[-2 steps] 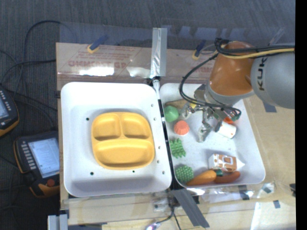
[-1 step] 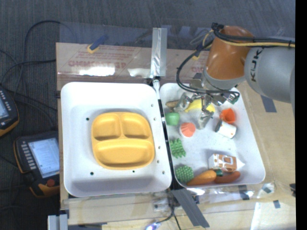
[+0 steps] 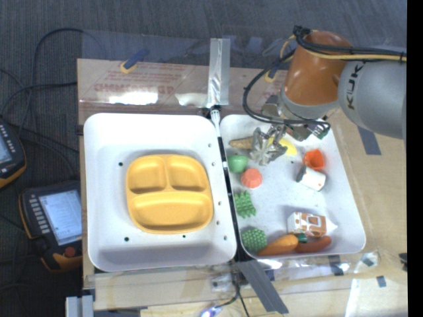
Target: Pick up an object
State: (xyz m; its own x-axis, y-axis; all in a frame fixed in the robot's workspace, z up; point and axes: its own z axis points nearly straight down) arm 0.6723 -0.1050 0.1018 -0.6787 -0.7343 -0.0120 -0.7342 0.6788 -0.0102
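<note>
My gripper (image 3: 264, 148) hangs low over the upper part of the right bin (image 3: 350, 197), below the orange wrist band (image 3: 316, 68). It is right above a yellow object (image 3: 285, 145) and beside a tan cone-like piece (image 3: 240, 142). A green ball (image 3: 236, 164) and a pinkish-red ball (image 3: 251, 178) lie just below and left of it. I see nothing lifted off the bin floor.
The right bin also holds an orange piece (image 3: 314, 158), a white cup (image 3: 313, 179), a green spiky toy (image 3: 246, 205), a small box (image 3: 308, 223), broccoli (image 3: 253, 236), a carrot (image 3: 279, 245) and a red sausage (image 3: 314, 244). A yellow divided plate (image 3: 170, 193) lies in the left bin (image 3: 99, 150).
</note>
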